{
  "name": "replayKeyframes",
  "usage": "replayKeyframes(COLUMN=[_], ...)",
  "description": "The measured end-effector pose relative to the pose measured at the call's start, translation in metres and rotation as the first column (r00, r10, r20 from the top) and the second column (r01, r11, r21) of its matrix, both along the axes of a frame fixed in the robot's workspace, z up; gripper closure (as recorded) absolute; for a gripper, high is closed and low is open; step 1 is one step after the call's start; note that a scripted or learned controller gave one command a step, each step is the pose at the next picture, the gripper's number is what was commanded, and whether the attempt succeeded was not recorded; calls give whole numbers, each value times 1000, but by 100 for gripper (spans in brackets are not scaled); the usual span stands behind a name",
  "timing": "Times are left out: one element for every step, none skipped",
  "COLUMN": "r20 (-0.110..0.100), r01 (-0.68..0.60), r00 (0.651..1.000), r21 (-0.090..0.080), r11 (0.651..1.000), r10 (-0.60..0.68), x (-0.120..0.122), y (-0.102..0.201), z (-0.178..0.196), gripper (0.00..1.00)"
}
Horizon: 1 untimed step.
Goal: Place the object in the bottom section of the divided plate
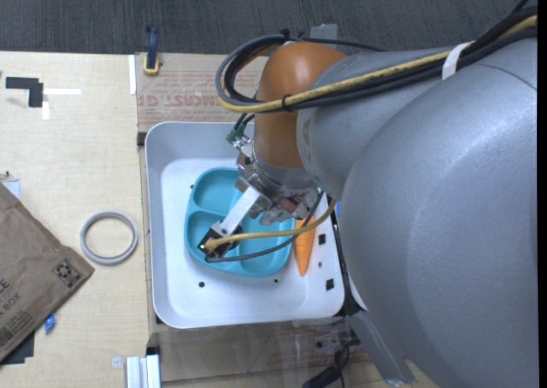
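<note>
Near edge first: the shallow white bin (239, 301) has bare floor on its near side; the orange tapered carrot-shaped object (302, 251) lies on the bin floor just beside the right rim of the blue divided plastic plate (209, 190), long axis running near to far; the plate's bottom section (256, 261) lies directly left of it; the claw (278, 201) hangs over the plate, farther than the object; its opening cannot be told; the bin's right wall crowds the object closely.
</note>
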<state>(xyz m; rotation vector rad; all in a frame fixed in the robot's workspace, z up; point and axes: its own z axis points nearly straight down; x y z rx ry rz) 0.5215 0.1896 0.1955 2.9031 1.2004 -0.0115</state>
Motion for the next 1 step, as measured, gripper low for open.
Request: replayKeyframes(r20=[0], r01=[0], r00=[1000], r21=[0], r11=[1000], r10=[0], x=[0], y=[0], z=[0], gripper=[0])
